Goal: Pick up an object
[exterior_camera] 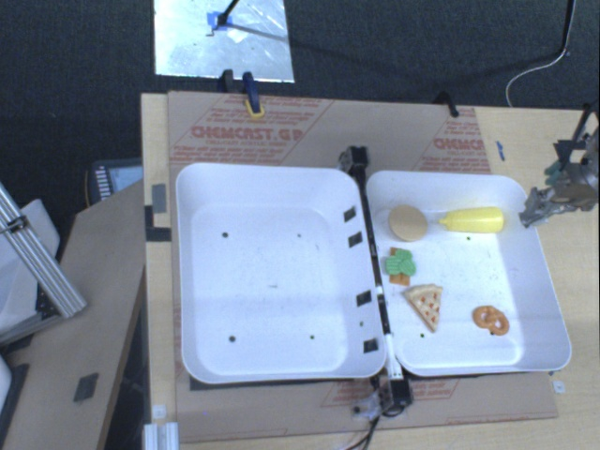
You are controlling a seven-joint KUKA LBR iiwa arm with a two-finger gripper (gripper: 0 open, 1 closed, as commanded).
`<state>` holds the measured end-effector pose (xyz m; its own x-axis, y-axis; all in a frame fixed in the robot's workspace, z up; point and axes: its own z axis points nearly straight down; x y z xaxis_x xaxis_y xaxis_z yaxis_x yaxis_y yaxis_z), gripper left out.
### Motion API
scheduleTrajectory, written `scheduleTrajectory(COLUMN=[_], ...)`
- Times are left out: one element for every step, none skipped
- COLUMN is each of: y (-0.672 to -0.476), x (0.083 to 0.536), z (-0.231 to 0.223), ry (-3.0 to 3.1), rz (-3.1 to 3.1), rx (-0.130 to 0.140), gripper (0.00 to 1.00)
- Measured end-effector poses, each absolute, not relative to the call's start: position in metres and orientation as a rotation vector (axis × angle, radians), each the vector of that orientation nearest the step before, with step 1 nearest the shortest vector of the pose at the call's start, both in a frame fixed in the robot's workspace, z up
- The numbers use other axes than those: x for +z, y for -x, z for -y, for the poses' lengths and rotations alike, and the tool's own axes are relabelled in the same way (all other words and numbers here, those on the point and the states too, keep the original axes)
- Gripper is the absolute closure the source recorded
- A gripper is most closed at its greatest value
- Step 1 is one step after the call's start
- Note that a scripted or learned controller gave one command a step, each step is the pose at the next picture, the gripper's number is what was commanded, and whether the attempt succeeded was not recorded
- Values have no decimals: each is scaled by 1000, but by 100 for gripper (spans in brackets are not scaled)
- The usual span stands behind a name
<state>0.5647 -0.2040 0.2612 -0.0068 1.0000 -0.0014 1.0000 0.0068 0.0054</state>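
The right bin (548, 293) holds several small toy foods. A tan round cookie (408, 222) and a yellow bottle (473, 219) lie side by side near its far edge. Below them, close to the divider, are a green piece (401, 263) and a pizza slice (425, 305). A brown pretzel (490, 320) rests near the front right. My gripper (542, 206) hovers over the bin's far right rim, just right of the yellow bottle and apart from it, with nothing seen in its grasp.
The left bin (192, 279) sits beside the right one, joined by a black hinge strip (367, 251). A shiny metal sheet (223, 26) lies beyond the bench. An aluminium frame (37, 261) stands at the left. A cable (539, 64) hangs at the top right.
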Motion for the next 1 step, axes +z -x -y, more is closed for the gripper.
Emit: scheduleTrajectory(y=[-564], x=[362], z=[126], ry=[-2200], rz=[-2228], rx=[16], gripper=[100])
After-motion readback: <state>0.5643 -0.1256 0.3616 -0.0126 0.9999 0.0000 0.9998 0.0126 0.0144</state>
